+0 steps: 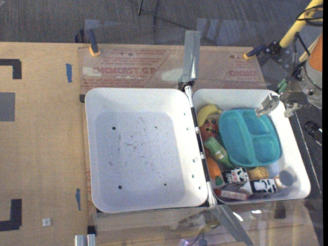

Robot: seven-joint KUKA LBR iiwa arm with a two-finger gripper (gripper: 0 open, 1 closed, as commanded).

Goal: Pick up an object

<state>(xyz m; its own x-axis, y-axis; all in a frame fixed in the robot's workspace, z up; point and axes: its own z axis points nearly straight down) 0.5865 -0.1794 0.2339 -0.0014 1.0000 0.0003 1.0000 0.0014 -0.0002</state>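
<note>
**End effector at far right rim of right bin, nothing visibly held**

The worktop (41, 152) is tan board and carries two shallow white bins side by side. The left bin (97, 106) has only dark specks and small holes on its floor. The right bin (300, 181) is crowded with stuff.

Contents of right bin: a teal divided tray (249, 137) lies on top, tilted, covering most of the middle. A yellow banana (206, 113) sits at the upper left, just beside the tray and against the bin's left wall. Below it is a small red-orange item, too blurred to name. A green bottle (217, 148) lies slanted, partly tucked under the tray's left edge. An orange carrot-like piece (215, 170) is along the left wall, below the bottle. A small black-and-white cow-patterned toy (237, 176) is just below the tray. Near the bottom edge are a red-and-white flat packet (233, 192) and a black-and-white carton (262, 185), touching or nearly so. A small grey round cap (286, 178) sits at the lower right.

The end effector (279, 102) is at the upper right corner of the right bin, over the rim, near the tray's top right corner. Metallic parts are visible but too small and blurred; cannot tell whether it is released or clenched. Nothing is seen in its grip. The arm's orange band (318, 58) shows at the right edge.
</note>
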